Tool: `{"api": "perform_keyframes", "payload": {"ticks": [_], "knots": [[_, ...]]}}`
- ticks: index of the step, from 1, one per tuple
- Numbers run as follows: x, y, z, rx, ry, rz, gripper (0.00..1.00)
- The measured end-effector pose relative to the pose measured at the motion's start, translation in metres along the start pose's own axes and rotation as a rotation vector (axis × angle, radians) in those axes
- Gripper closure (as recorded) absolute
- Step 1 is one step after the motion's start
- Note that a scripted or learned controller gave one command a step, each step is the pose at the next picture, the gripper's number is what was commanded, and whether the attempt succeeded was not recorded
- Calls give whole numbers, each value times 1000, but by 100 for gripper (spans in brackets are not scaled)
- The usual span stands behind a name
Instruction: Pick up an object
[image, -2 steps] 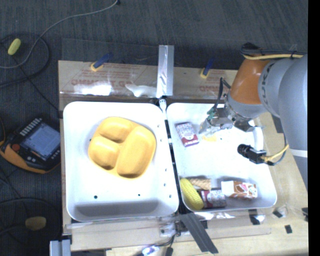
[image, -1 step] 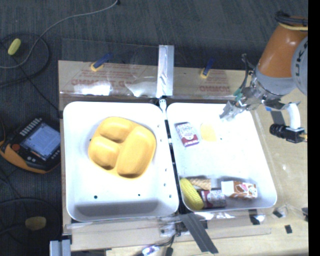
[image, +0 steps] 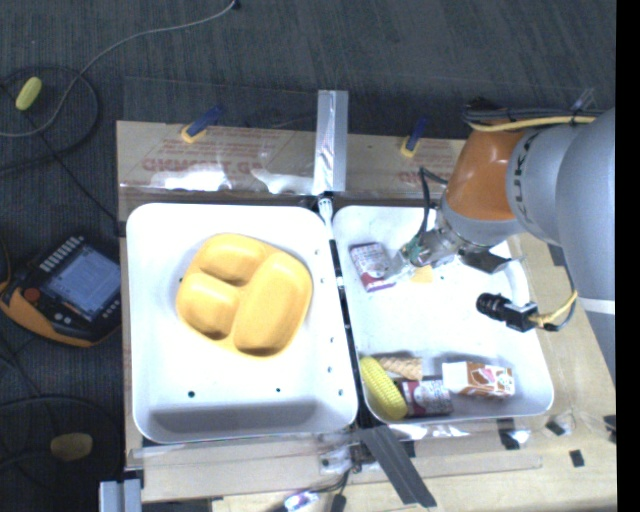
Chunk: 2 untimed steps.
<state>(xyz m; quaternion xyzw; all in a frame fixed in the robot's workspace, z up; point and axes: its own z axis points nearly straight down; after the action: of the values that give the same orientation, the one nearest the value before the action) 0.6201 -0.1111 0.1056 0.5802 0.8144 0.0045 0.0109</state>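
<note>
Grey wrist bulk hides most of the claw (image: 418, 250); I cannot tell its state. It sits low in the right bin (image: 530, 395), just beside a small purple-and-white packet (image: 370, 265) lying near the bin's far-left corner.

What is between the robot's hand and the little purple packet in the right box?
Nothing visible. The gripper sits right beside the purple packet near the top of the right bin, with bare white floor between them. The corn and cartons lie along the bottom edge, away from it.
</note>
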Motion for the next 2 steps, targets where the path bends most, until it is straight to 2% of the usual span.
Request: {"api": "perform_keyframes", "payload": {"ticks": [1, 2], "knots": [[32, -17, -79, 19, 14, -66, 100], [60, 64, -103, 20, 12, -65, 100]]}}
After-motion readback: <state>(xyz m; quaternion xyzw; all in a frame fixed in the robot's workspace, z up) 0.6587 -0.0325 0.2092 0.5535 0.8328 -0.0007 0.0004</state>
